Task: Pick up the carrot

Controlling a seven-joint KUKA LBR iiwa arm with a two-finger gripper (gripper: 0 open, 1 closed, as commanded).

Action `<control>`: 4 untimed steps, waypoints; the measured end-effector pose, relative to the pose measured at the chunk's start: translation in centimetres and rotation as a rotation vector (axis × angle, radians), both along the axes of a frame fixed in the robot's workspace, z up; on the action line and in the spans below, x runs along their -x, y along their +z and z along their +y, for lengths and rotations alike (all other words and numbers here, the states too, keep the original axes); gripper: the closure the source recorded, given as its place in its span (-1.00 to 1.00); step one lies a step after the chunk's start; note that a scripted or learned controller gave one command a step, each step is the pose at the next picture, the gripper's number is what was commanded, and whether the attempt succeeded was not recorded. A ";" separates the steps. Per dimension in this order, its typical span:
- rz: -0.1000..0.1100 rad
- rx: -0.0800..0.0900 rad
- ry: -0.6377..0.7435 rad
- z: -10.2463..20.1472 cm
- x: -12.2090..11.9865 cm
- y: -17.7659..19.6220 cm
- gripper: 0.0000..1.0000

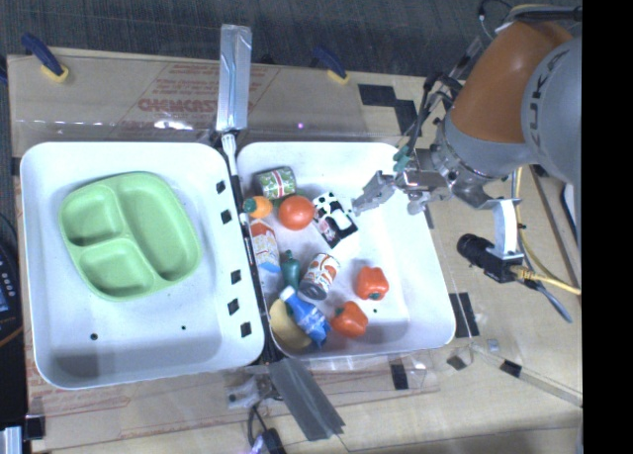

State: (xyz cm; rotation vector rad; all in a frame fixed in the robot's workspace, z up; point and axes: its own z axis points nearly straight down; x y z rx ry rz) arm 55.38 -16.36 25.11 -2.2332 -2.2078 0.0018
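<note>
The carrot [257,208] is a small orange piece with a green top. It lies at the left wall of the right bin [420,274], just left of a red tomato [295,213] and below a green can [277,183]. My gripper [372,194] hangs over the upper right part of that bin, well to the right of the carrot, past a black-and-white toy [334,218]. Nothing shows in its grasp.
The right bin also holds a bottle [263,245], a soda can [318,276], two red peppers [371,284] [349,319], a blue item [308,315] and a yellowish piece [282,329]. A green divided plate [129,232] lies in the left bin [40,274].
</note>
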 end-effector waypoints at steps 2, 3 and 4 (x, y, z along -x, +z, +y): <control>0.004 0.000 -0.112 1.4 5.4 -3.5 -1.00; 0.005 -0.001 -0.107 1.5 5.3 -2.5 1.00; -0.023 0.008 -0.116 3.3 3.5 -12.4 1.00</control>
